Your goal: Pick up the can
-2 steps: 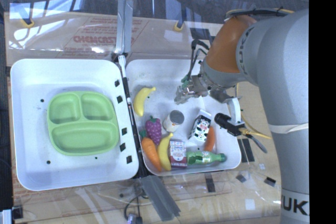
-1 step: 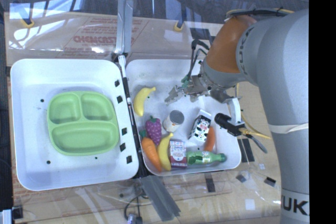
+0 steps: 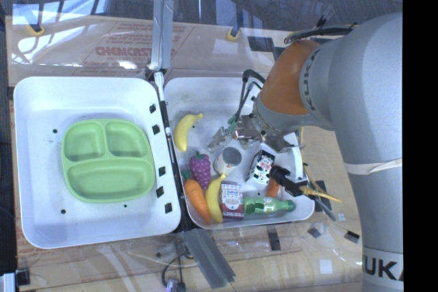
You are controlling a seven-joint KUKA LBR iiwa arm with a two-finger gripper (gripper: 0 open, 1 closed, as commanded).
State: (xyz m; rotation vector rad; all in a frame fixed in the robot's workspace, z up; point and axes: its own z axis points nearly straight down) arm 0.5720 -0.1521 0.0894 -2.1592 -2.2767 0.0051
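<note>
The can [image 3: 228,160] stands upright in the right bin [image 3: 205,89], a pale cylinder with a grey round top, near the bin's middle. My gripper [image 3: 230,139] hangs just behind and above it, with the fingers spread apart and nothing between them. One fingertip [image 3: 217,141] points toward the can's left side. The can rests on the bin floor, free of the gripper. The orange wrist band [image 3: 287,82] and the grey arm cover the right side of the bin.
Around the can lie a yellow banana [image 3: 185,130], purple grapes [image 3: 200,166], a carrot [image 3: 196,198], a second banana [image 3: 215,198], a red carton [image 3: 232,201], a green bottle [image 3: 268,206] and a black-and-white carton [image 3: 262,167]. The left bin [image 3: 34,147] holds a green divided plate [image 3: 107,159].
</note>
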